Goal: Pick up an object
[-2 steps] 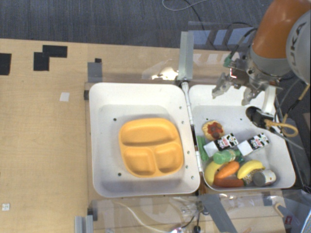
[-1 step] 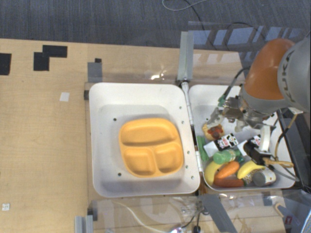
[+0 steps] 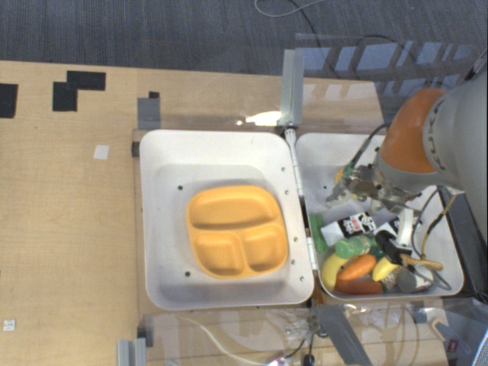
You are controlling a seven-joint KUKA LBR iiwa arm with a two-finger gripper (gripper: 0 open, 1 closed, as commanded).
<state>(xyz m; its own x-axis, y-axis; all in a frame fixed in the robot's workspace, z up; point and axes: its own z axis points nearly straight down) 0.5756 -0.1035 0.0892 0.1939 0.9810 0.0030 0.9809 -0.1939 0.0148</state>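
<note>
A robot arm (image 3: 427, 139) lowers its claw (image 3: 364, 191) into the right bin (image 3: 320, 155) above toy food (image 3: 358, 269); its grip cannot be told.

Left white bin (image 3: 160, 204), frame centre: orange divided tray (image 3: 236, 229) lying flat inside. Black cable (image 3: 305, 10) on grey carpet, upper frame.

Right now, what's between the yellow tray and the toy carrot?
In the camera view, the bins' touching walls and a banana lie between the yellow tray and the carrot.
</note>
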